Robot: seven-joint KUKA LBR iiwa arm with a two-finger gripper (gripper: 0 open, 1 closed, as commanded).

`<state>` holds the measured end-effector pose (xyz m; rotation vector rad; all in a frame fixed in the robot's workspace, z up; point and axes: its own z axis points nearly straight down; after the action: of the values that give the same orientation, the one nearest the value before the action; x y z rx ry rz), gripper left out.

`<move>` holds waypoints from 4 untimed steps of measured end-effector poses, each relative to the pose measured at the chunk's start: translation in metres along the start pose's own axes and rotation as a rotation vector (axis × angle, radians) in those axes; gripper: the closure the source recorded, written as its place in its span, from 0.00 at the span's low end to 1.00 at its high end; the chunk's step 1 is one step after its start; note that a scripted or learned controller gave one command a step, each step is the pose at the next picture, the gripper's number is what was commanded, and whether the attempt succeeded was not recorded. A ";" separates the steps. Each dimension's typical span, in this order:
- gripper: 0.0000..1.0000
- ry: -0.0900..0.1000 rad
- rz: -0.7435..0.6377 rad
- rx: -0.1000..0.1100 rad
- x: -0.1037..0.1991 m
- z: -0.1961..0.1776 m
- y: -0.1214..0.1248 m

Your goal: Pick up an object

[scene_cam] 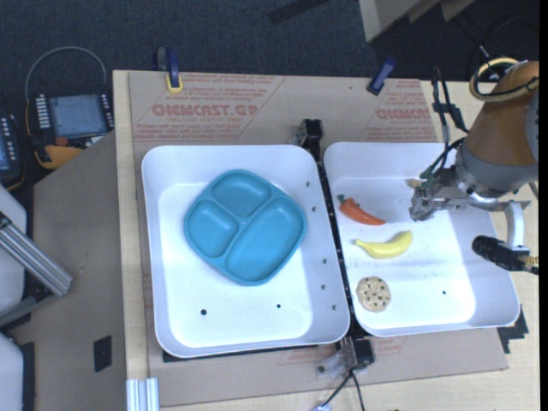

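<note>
In the right bin [479, 311] lie three small items: an orange-red carrot [361, 213] near the left wall, a yellow banana [385, 245] just below it, and a round cookie [373, 293] toward the front. My gripper [421, 205] hangs over the upper middle of this bin, right of the carrot and above the banana. Nothing shows between its fingers. The arm's orange band [505, 135] rises behind it at the right.
The left bin [171, 315] holds a blue divided plate [246, 226]. A black divider with clamps runs between the two bins. Cardboard lies under both bins. Cables and a black fitting [501, 252] sit at the right bin's right side.
</note>
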<state>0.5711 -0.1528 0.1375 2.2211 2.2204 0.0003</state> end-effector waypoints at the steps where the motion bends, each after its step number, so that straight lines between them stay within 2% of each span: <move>1: 1.00 -0.002 -0.001 -0.005 -0.001 -0.043 0.003; 2: 1.00 -0.002 -0.002 -0.006 0.003 -0.096 0.014; 3: 1.00 -0.002 -0.001 -0.005 0.003 -0.132 0.015; 4: 1.00 0.003 -0.005 0.004 0.049 -0.118 0.007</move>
<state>0.5776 -0.1034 0.2551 2.2192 2.2292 -0.0012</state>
